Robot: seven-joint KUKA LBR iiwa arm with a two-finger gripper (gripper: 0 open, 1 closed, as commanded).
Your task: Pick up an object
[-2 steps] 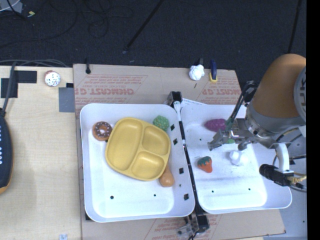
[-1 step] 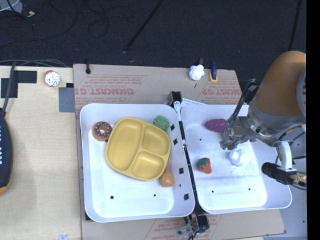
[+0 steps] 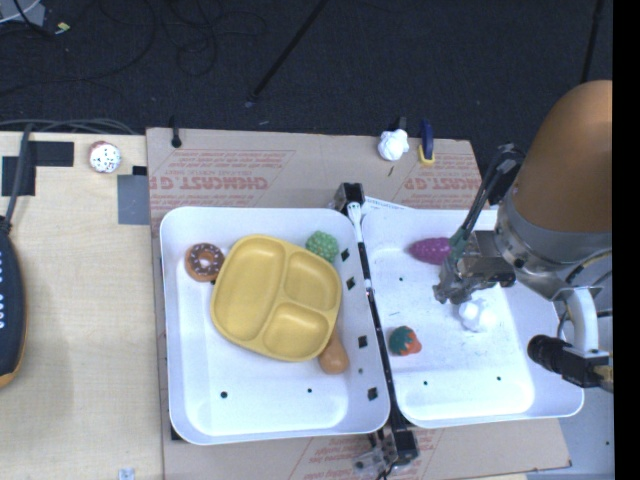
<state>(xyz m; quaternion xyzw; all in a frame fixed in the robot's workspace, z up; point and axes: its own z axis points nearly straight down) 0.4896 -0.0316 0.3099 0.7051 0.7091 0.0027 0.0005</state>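
- The gripper [image 3: 455,290] is low in the right bin [image 3: 520,393], just beside a white object [image 3: 474,315]; I cannot tell the state of its jaws.
- A purple object [image 3: 431,250] and a red-green object [image 3: 404,341] lie near.

One fixed camera above the bench [image 3: 80,268], angled downward, both white bins [image 3: 190,408] in frame

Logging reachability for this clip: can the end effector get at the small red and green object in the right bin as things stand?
Probably yes. The red and green object lies alone on the right bin's floor, with nothing over it, and the end effector hangs nearby above that bin.
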